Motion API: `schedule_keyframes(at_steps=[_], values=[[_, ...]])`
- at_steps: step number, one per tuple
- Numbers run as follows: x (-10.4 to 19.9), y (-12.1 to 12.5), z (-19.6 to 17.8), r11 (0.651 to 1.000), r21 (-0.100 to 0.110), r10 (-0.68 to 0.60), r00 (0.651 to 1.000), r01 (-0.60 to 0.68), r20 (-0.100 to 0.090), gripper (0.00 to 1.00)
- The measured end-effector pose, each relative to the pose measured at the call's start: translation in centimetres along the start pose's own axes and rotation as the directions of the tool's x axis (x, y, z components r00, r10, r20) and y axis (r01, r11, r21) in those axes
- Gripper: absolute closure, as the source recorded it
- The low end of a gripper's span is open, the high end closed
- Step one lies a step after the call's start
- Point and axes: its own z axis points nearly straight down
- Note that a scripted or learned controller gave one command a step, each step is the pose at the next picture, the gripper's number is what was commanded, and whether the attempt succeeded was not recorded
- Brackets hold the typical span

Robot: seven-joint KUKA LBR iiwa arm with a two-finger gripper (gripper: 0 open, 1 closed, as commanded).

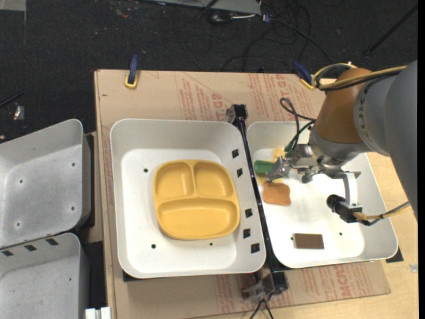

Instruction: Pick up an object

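Tool [284, 167] of the grey arm [385, 115] hung low over the upper left part of the right bin [382, 244], pointing toward the divider between the two bins; whether it was open or closed, and whether it gripped anything, could not be told from this angle. Nearest the camera in that bin lay a small dark brown rectangular block [308, 241], flat on the floor of the bin and well apart from the tool. Farther back, an orange-brown lump [277, 193] rested just below the tool, and a green object [263, 167] lay just beside the tool on its left, close to the bin's left wall; contact with either could not be confirmed. A black cable [345, 208] hung from the wrist over the bin's middle. The left bin [126, 178] held a yellow tray with three compartments [196, 199], lying flat near its centre. Both bins sat side by side on a cardboard-covered surface [199, 92], with blue clamps [132, 72] at its far edge. Beyond it, cables lay on dark floor [66, 18].
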Motion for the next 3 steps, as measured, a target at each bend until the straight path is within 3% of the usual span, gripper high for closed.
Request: schedule_keyframes(at_steps=[1, 3], values=[[0.0, 0.0, -1.1, 1.000, -0.001, 0.000, 1.000, 0.000, 0.001, 1.00], [0.8, -0.4, -10.2, 1.000, -0.003, -0.004, 1.000, 0.004, 0.001, 1.00]])
